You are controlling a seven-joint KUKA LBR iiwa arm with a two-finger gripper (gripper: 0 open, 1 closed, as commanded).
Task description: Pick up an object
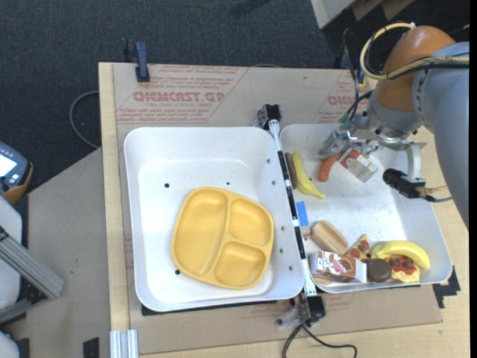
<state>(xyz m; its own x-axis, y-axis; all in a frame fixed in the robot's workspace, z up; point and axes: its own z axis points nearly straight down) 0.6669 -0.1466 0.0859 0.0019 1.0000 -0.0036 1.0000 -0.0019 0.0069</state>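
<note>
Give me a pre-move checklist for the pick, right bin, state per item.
1. Gripper over the right bin: ok, it sits at the bin's far end.
2. Target near the gripper: ok, a carrot lies just beside it, with a small boxy item next to that.
3. Anything held: cannot tell, the wrist hides the jaws.
4. Neighbour crowding: not ok, the carrot lies close to the boxy item, and the near banana is not far off.
5. Other items apart from the arm: ok, hotdog, far banana and the rest lie at the bin's near end.
6. Yellow tray in left bin: ok, away from the arm.
</note>
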